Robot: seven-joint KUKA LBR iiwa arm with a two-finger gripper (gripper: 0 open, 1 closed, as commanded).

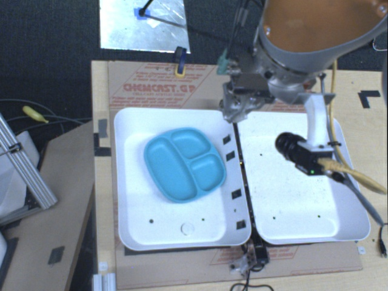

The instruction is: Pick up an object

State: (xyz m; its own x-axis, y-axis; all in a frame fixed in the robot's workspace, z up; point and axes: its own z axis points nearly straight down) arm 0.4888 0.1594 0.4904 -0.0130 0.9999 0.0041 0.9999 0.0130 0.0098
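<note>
Blue divided plate (183, 171) in left bin (130, 223); gripper (237, 109) state can't tell.

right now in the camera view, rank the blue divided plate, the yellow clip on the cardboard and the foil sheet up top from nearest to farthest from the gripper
1. Blue divided plate: in the left bin, left of and below the gripper.
2. Yellow clip: on the cardboard above the left bin, up and left of the gripper; near the plate's distance, slightly farther.
3. Foil sheet: on the dark floor at the top, clearly farthest.

Divided plate (184, 172) in left bin (134, 223)
</note>
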